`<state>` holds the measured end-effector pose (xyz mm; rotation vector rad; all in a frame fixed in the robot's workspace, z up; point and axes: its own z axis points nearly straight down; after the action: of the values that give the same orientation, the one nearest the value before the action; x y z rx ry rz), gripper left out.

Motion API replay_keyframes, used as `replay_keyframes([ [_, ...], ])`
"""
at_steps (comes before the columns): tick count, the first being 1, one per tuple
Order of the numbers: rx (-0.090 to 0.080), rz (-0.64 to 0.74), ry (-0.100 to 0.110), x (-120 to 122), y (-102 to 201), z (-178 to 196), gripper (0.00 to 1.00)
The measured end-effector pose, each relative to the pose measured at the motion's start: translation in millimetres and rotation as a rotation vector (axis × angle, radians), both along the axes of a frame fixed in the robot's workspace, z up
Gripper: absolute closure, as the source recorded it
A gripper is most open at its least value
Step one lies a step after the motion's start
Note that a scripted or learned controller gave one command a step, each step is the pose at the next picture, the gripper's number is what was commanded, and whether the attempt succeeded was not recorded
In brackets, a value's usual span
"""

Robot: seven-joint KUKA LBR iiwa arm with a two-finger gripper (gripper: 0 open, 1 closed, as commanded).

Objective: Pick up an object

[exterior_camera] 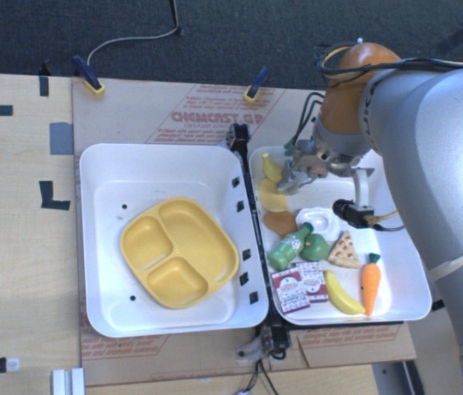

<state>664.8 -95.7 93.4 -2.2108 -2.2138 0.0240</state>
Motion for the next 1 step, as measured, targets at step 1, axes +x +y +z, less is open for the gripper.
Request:
replay_keyframes([
  [1, 0.000, 0.000, -0.001, 0.1, 0.0, 0.1, 0.00],
])
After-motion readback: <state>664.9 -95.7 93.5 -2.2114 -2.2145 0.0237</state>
